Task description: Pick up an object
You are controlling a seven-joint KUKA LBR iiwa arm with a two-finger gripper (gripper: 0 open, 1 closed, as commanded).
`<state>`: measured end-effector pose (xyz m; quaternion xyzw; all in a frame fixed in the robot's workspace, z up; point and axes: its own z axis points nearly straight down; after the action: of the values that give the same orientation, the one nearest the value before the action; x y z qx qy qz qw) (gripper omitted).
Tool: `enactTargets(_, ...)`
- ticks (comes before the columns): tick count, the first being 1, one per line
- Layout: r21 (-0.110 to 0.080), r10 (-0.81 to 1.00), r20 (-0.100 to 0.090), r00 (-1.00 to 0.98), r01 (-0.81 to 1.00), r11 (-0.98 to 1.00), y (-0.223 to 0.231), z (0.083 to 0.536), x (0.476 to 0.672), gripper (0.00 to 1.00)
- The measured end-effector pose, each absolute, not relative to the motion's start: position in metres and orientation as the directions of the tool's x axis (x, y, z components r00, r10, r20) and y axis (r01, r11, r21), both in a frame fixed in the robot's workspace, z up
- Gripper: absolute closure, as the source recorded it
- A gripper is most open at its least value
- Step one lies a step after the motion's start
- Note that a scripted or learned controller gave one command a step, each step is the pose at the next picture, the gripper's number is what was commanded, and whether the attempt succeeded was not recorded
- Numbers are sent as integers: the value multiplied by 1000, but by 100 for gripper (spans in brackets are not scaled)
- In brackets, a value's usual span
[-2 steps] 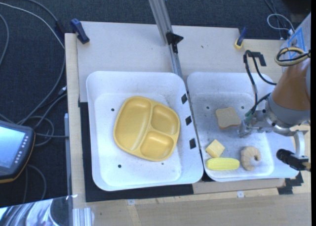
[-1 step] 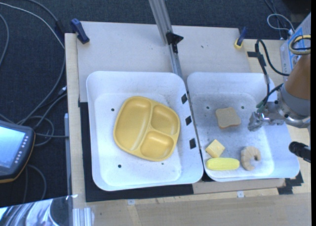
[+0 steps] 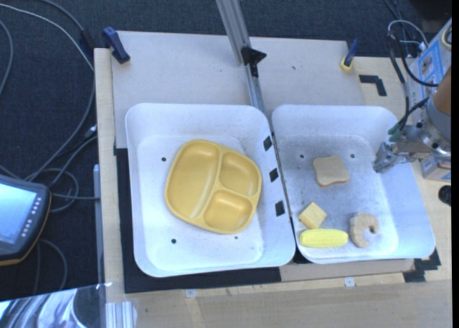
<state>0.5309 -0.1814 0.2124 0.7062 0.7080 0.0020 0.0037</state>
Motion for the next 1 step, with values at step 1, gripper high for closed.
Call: enactTargets(1,7,1000,-2,-2,1000,2,-182,256,533,100)
